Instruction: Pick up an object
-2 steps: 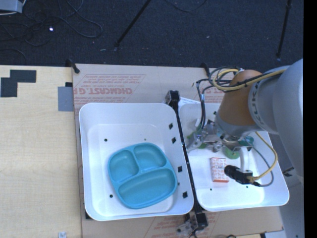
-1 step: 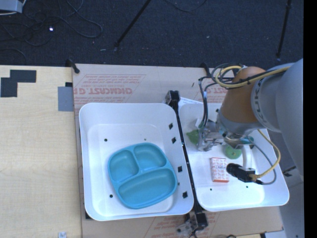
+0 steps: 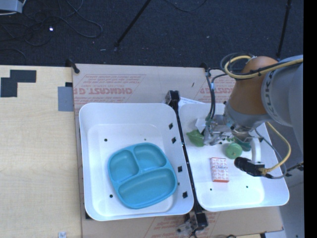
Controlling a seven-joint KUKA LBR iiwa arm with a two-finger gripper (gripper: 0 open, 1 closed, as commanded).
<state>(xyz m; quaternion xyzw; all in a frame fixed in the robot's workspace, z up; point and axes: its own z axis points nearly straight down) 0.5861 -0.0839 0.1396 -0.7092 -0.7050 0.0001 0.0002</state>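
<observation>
Landmark is the divider (image 3: 181, 148) between the two white bins. Nearest the camera, left of the divider, the left bin (image 3: 94, 182) holds a blue sectioned plate (image 3: 142, 175) lying flat on its floor, well apart from the arm and not in play. Right of the divider and toward the near end, a small red-and-white box (image 3: 219, 169) lies flat on the floor of the right bin (image 3: 267, 197), loose and untouched. Just past it, a black connector (image 3: 246, 165) on a yellow cable hangs over the bin floor. Farther back, close to the divider on its right side, sits a green object (image 3: 196, 138) — looks like a soft toy or fruit shape, too small to say more. A second green round piece (image 3: 233, 149) sits a bit farther right of the divider, under the wrist. The gripper (image 3: 214, 135) is down low between those two green pieces, near the first one; whether it touches it I can't tell. Jaws: hidden by the wrist hardware, can't tell if apart or together. Behind that, the orange band and grey arm (image 3: 277, 90) reach in from the right. Progress — my read: arm is at grasp height by the green object, but nothing is visibly held or lifted. Grasp and lift are not yet confirmed.
</observation>
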